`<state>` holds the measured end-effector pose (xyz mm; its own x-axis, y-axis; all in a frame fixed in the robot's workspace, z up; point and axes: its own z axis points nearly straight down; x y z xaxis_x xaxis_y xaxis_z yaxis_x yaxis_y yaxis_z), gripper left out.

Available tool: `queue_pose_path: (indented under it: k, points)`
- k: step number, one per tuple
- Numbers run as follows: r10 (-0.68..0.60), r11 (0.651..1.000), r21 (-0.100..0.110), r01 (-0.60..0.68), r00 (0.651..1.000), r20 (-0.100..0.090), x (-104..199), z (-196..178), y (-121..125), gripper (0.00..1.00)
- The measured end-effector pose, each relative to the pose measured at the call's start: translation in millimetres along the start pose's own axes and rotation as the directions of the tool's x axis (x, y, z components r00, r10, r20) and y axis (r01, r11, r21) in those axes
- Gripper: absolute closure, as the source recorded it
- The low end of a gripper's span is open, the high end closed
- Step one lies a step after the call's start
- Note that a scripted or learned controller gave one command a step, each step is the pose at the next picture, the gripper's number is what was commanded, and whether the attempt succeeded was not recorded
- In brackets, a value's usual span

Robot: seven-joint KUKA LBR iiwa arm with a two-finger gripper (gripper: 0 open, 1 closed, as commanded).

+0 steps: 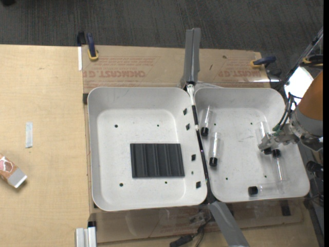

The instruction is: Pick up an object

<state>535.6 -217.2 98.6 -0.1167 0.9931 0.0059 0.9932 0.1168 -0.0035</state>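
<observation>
The gripper (269, 144) sits low over the right side of the right bin (241, 99), reaching in from the right edge of the view. Whether its fingers are spread or closed cannot be told; they are small and blurred against the white floor. Its tip is at or just above a clear tube with a black cap (275, 156) that lies near the bin's right wall, but contact cannot be confirmed and nothing is visibly held between them.

Three more clear tubes with black caps lie in the same bin: one (206, 121) beside the divider near the top, one (213, 151) just below it, and one (263, 190) along the front wall. The left bin (103, 138) carries a dark ribbed rack (157, 160) lying flat near its middle.

Behind the bins a cardboard sheet (169, 68) shows reddish printing, reading upside down and mirrored as roughly "CHEMCRZT"; the smaller lines under it are too fine to read. On the bench (41, 96) to the left lie a small pale strip (29, 135) and a reddish-white packet (10, 171), its print illegible
</observation>
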Motion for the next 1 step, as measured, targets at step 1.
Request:
queue_pose_path:
  k: [1]
  points:
    - [0.038,0.999,-0.004,-0.038,0.999,0.007,16.9,-32.2,17.0,1.0]
